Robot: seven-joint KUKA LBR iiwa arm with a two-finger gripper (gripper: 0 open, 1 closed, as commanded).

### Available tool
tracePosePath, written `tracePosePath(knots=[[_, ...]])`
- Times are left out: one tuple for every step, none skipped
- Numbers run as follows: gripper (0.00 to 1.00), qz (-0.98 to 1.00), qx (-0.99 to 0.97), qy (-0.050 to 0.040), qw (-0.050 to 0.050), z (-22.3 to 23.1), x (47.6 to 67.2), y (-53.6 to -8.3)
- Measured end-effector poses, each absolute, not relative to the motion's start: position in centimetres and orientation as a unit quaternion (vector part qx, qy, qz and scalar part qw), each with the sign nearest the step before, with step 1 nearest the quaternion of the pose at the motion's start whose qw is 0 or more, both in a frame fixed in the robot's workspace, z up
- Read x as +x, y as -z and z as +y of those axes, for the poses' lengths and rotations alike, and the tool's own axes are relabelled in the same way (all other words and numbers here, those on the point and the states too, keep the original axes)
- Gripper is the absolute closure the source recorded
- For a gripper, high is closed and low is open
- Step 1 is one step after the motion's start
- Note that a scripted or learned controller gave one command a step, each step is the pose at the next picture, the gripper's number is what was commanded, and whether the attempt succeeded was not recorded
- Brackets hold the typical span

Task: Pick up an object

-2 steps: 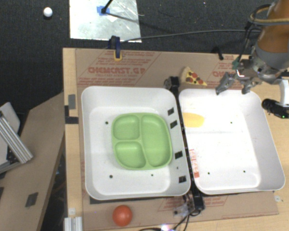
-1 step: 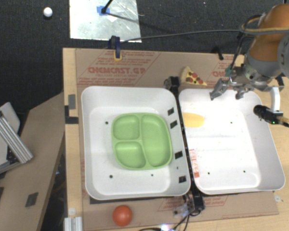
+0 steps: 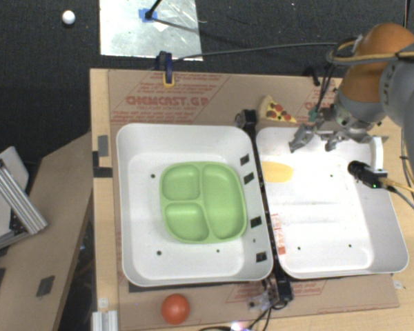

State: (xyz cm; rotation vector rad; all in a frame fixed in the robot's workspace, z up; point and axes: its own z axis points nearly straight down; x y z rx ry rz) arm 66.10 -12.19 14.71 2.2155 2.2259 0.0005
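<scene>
Matte green tray (image 3: pixel 203 202) (three rounded wells)

Divided tray (image 3: pixel 203 202) in left bin (image 3: pixel 134 205); flat piece (image 3: pixel 276 173) in right bin (image 3: pixel 372 247).

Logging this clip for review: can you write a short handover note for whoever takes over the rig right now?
Tool: above the back edge of the right bin; nothing visible between its fingers.
Objects: yellow piece lying in the right bin near its left wall; green divided tray in the left bin; pizza slice toy on the board behind the bins; red ball on the board in front of the left bin.
Done: nothing picked.
Left: descend on an object, likely the yellow piece as the nearest, grasp and lift.
</scene>
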Motion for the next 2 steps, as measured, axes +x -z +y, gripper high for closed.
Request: tracePosePath(knots=[[1.00, 0.709, 0.705, -0.0017, 0.002, -12.2, 66.2, -16.0], [1.00, 0.708, 0.706, -0.0021, 0.003, -12.9, 66.1, -21.6]])
